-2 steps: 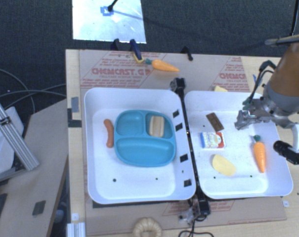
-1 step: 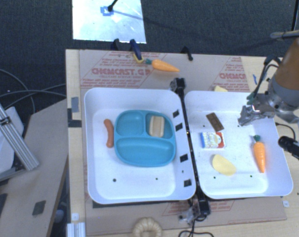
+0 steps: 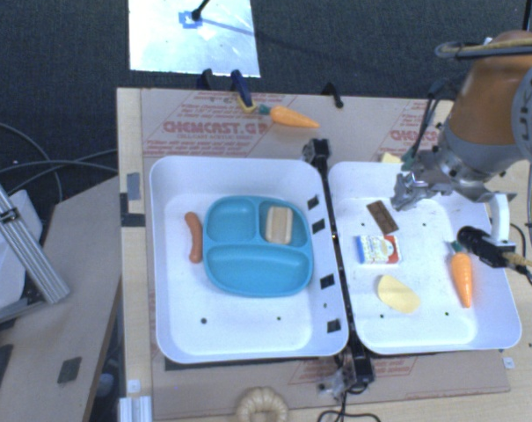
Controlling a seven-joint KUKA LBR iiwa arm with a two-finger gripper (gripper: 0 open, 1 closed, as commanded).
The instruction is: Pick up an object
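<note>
My gripper (image 3: 407, 192) hangs over the back of the right bin (image 3: 494, 323), just right of and above a brown chocolate bar (image 3: 382, 216). Nothing shows in its grasp. In front of the bar lies a small red, white and blue box (image 3: 378, 249). A yellow chip (image 3: 397, 294) sits nearer the front. An orange carrot (image 3: 462, 278) lies at the bin's right side.
The left bin (image 3: 173, 323) holds a blue divided plate (image 3: 248, 266) with a bread slice (image 3: 278, 225) in its back right compartment, and a sausage (image 3: 194, 236) to its left. A second carrot (image 3: 288, 117) lies on the cardboard behind the bins.
</note>
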